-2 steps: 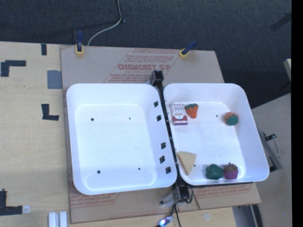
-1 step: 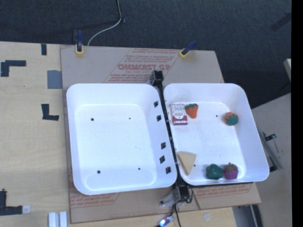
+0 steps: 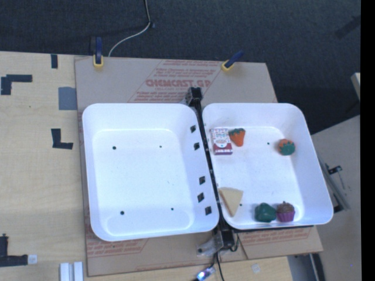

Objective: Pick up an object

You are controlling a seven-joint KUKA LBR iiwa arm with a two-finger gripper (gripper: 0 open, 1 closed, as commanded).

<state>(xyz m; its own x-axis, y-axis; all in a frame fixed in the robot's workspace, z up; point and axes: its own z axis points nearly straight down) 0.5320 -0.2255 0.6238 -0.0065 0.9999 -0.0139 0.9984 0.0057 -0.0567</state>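
Observation:
The right bin [image 3: 304, 157] holds several small toy foods. A red-and-white packet [image 3: 221, 140] lies at its upper left, with an orange carrot-like piece [image 3: 237, 136] touching its right side. Near the bin's right wall sits a small orange-and-green piece [image 3: 286, 147]. A pale yellow cheese wedge [image 3: 231, 200] lies at the lower left. A green vegetable [image 3: 265, 212] and a purple-cupped cupcake [image 3: 285, 212] sit side by side along the front wall.
The left bin [image 3: 140, 168] adjoins the right one along a dark clipped seam [image 3: 202, 157]. Both rest on a cardboard sheet [image 3: 170, 81] clamped at the back by two clips [image 3: 97, 54]. A cable [image 3: 137, 34] runs off behind.

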